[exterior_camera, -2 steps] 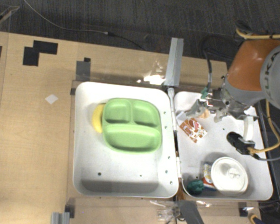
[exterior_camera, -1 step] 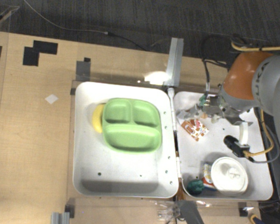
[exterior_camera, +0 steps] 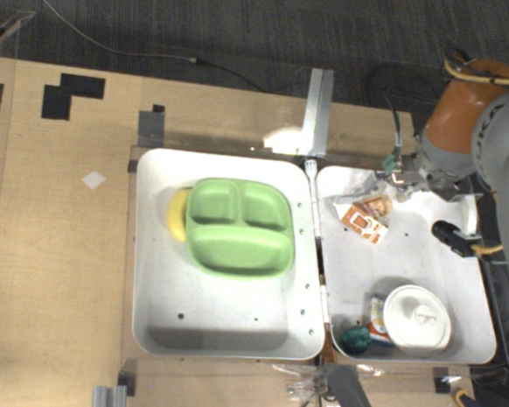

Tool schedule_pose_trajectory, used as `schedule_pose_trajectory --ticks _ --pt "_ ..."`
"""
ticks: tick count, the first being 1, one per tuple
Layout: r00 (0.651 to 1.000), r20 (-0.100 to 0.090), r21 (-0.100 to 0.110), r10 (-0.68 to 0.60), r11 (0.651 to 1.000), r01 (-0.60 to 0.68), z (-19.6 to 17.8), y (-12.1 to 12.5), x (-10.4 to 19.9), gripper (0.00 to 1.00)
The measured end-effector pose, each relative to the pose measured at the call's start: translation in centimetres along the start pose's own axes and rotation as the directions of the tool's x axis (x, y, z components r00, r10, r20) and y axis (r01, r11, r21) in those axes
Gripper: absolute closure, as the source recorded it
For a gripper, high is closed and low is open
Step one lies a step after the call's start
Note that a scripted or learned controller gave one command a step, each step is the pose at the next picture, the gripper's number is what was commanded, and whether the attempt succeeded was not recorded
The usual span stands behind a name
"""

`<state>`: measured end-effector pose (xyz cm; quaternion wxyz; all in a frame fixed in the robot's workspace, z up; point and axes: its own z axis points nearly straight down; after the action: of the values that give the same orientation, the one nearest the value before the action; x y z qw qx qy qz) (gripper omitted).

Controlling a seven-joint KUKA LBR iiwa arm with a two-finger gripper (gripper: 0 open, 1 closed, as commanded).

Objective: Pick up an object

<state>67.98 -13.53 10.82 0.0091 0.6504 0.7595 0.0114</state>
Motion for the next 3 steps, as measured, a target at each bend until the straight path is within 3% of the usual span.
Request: schedule_pose_trajectory --ticks 1,2,3 --pt "0.985 0.006 0.021 0.173 0.985 -0.173 2.0 -0.5 2.9 0.00" --pt "0.993 0.005 0.024 0.118 0.993 -0.118 2.1 -2.5 3.6 0.00" --pt "0.996 0.005 0.021 0.084 0.996 -0.084 2.0 -0.7 1.9 0.00"
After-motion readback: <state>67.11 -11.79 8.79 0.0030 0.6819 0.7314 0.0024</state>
